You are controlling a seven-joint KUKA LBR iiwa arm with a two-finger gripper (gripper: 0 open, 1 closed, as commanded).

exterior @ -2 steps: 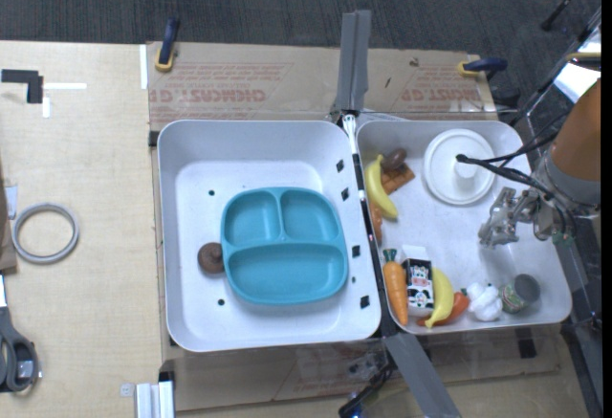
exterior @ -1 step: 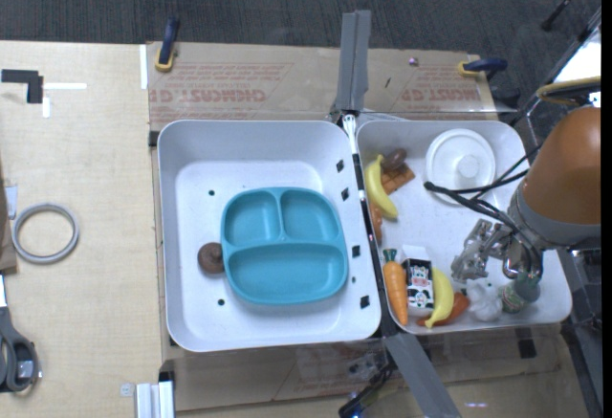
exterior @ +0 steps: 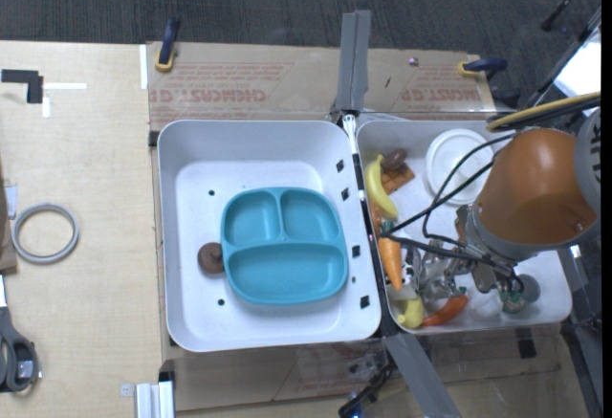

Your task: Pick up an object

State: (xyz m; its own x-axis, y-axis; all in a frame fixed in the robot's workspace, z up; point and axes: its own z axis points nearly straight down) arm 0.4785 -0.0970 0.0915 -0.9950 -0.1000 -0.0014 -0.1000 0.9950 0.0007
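Note:
My gripper (exterior: 438,284) is low in the right bin (exterior: 406,134), under the orange wrist band (exterior: 535,188), near the bin's front. Its metal fingers stand among toy foods. An orange carrot (exterior: 390,260) lies just left of it, a yellow piece (exterior: 410,313) and a red pepper (exterior: 446,311) lie just in front. A yellow banana (exterior: 380,188) and a brown piece (exterior: 397,173) lie further back along the left wall. A white round lid (exterior: 457,161) rests at the bin's back. The arm hides much of the bin's right side.
The left bin (exterior: 182,215) bears a teal divided plate (exterior: 284,245) and a small brown round object (exterior: 210,257) beside it. A grey tape ring (exterior: 42,232) and scissors (exterior: 16,361) lie on the bench at far left. Black cables (exterior: 449,201) loop above the gripper.

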